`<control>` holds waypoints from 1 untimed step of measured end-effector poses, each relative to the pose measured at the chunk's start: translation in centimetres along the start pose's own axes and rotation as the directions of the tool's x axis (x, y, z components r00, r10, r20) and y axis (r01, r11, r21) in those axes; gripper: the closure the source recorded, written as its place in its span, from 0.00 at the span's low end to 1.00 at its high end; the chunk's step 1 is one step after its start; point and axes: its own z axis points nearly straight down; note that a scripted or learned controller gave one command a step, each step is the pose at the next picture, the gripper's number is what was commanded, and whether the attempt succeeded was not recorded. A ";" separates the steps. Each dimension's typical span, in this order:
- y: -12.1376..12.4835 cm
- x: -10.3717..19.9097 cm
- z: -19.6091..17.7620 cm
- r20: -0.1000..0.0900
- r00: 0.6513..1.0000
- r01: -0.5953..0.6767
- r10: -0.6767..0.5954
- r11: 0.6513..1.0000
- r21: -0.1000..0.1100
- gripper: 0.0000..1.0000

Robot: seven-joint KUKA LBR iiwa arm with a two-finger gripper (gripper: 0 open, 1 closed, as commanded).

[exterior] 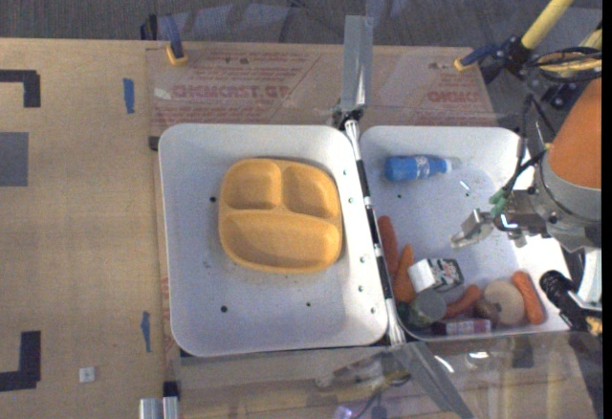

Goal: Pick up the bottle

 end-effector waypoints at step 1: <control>7.2 -0.4 1.4 0.001 0.998 0.068 -0.068 0.998 -0.004 0.00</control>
